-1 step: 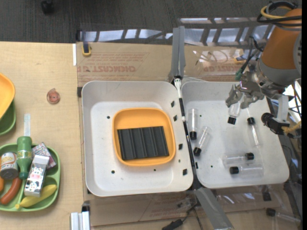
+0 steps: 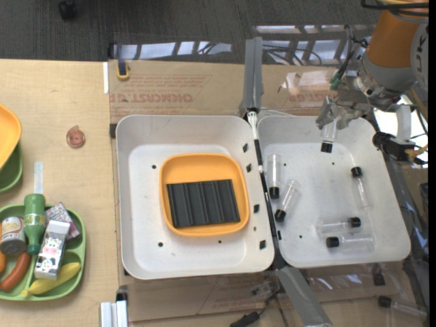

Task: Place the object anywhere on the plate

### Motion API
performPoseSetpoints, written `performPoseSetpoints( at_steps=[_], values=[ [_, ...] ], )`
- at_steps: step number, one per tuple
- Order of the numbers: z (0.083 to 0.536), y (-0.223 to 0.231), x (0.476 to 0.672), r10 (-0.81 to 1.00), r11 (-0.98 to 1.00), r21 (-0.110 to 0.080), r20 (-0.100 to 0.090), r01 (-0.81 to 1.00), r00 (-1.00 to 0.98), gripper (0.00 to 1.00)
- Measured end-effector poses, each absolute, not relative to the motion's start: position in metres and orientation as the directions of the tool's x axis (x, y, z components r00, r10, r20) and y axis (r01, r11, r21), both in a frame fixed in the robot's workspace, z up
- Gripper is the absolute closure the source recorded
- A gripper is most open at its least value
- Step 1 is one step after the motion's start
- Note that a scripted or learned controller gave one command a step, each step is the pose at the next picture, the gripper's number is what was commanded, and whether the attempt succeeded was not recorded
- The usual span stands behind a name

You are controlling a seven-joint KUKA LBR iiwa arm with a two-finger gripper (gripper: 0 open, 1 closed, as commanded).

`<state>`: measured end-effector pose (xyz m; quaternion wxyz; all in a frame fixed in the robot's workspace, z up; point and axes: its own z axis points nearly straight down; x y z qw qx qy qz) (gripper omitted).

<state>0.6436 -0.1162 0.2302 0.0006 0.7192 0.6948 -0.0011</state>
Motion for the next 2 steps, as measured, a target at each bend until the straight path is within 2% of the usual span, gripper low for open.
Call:
performPoseSetpoints(
  at_steps=[1, 2],
  values=[
    [0.222, -0.11, 0.659, 0.998, 0.067, 0.0, -0.002, 0.998, -0.067, 1.0],
    [0.227, -0.094, 0.659, 0.96, 0.28, -0.001, -0.001, 0.96, -0.28, 1.0]
  ],
)
